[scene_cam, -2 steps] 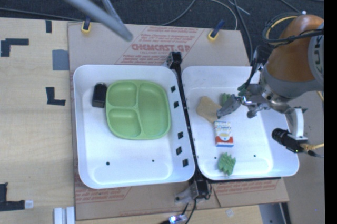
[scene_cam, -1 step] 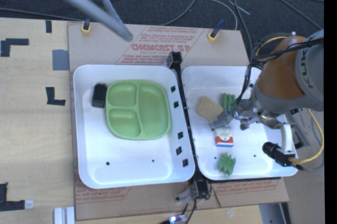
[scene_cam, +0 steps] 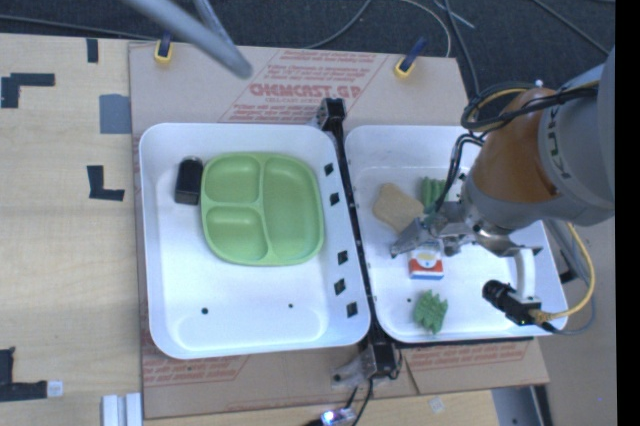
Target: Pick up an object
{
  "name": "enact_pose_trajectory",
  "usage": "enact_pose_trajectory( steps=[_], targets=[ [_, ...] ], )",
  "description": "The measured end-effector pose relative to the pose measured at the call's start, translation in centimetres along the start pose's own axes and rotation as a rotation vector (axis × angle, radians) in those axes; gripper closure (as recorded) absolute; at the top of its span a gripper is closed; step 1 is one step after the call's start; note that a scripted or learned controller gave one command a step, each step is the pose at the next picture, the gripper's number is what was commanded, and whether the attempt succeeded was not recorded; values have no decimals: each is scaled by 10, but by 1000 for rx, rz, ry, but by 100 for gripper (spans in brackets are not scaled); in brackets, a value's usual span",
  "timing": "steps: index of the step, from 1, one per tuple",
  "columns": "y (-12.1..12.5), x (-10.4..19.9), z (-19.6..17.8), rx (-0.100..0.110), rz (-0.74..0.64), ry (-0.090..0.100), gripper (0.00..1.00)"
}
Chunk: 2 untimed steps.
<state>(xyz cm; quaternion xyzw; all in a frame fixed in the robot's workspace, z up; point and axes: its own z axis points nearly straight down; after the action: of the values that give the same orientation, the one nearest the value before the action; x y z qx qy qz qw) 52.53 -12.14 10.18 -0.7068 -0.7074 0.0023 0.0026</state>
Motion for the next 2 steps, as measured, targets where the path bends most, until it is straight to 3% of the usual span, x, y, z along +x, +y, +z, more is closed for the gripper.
enact_pose_trajectory(
  steps=[1, 2],
  targets=[
    [1, 1, -12, -3, -2, 1, 100],
    [0, 10, -58, -10, -2, 0, 100]
  ],
)
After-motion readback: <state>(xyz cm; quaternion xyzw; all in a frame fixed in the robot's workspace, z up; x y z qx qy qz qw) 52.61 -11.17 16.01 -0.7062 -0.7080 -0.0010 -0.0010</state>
